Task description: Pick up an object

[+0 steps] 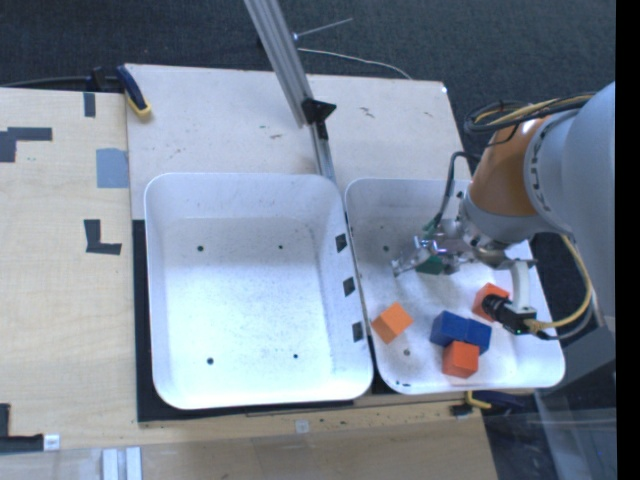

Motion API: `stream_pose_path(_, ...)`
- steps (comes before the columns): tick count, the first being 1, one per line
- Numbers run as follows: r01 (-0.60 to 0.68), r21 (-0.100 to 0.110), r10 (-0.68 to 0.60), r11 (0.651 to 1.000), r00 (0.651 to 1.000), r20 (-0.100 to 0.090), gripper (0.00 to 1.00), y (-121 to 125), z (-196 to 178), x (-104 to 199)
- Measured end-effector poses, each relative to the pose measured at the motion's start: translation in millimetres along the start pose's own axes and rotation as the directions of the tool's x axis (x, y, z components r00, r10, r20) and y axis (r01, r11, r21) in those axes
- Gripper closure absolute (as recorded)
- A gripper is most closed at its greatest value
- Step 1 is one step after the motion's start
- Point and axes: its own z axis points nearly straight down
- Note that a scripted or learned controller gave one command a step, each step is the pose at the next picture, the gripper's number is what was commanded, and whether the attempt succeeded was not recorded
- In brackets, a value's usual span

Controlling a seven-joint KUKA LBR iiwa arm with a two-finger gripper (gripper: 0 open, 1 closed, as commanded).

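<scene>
Two-finger metal gripper [428, 254] low in right white bin [372, 218], small dark green object [436, 263] at fingertips; whether it is gripped, cannot tell. Orange cube [393, 321], blue block [461, 330] just below. Judged: lift outstanding.

The two shallow white plastic bins, left [160, 298] and right [520, 373], look smooth and faintly glossy, their floors speckled with dark scuffs. The pale wooden bench board [230, 118] is matt and marked with scratches. A ribbed silver metal rail [280, 43] has a dull sheen. The grey arm casing [600, 158] looks smooth and satin, its orange band [505, 173] slightly shiny. The small orange cube [393, 322], blue block [461, 330] and red-orange block [461, 359] look matt.
</scene>
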Motion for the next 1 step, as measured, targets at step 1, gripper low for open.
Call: stream_pose_path(1, 0.002, -0.001, -0.002, 1.000, 1.000, -0.001, 1.00, 1.2, -9.3, 1.1)
